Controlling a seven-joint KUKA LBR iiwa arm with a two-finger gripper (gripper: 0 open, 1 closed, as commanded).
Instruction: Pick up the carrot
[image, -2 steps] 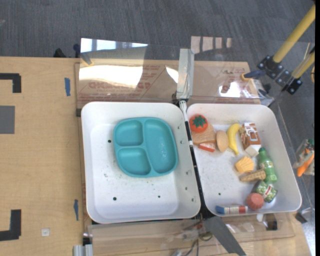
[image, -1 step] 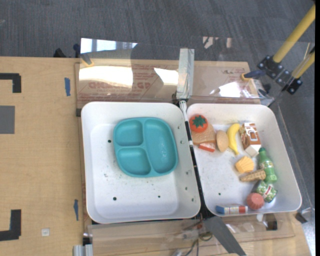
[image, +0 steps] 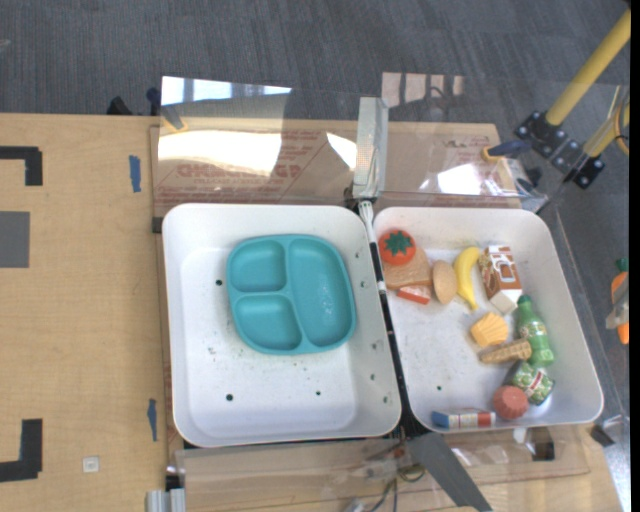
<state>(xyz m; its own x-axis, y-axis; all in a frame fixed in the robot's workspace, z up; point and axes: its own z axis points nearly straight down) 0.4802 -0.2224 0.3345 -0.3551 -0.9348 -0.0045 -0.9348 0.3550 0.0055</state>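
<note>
The carrot is a small orange stick lying flat in the right bin, near its left wall. It rests against the lower edge of a tan bread slice, with a red tomato just behind that. A pale egg-shaped piece lies immediately to the carrot's right.
The left bin holds a teal divided plate. Elsewhere in the right bin are a banana, a small box, cheese, a green bottle, a red ball and a tube. A yellow pole stands at the back right.
</note>
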